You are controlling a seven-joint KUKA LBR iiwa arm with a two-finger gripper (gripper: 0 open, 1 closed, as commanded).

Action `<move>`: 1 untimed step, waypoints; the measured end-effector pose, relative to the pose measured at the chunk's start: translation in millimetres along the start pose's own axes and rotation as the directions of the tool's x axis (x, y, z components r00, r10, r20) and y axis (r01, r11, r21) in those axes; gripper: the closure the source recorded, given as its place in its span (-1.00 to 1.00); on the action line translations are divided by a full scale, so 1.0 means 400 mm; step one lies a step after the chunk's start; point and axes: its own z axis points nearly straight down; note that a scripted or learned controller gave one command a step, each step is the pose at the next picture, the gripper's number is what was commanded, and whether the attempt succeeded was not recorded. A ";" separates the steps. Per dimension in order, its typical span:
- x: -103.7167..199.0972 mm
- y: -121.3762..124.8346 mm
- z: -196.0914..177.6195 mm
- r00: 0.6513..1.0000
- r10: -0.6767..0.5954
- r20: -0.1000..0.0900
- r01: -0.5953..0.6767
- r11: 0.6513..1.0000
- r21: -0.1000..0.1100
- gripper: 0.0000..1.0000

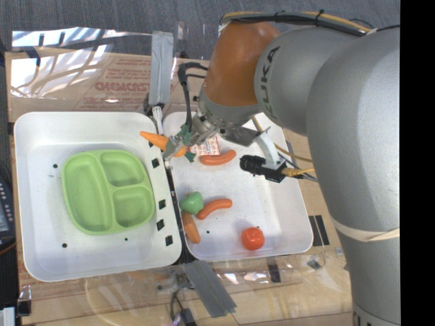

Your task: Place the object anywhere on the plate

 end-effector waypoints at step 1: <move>0.062 0.010 -0.026 0.997 -0.077 0.000 0.077 0.997 0.000 1.00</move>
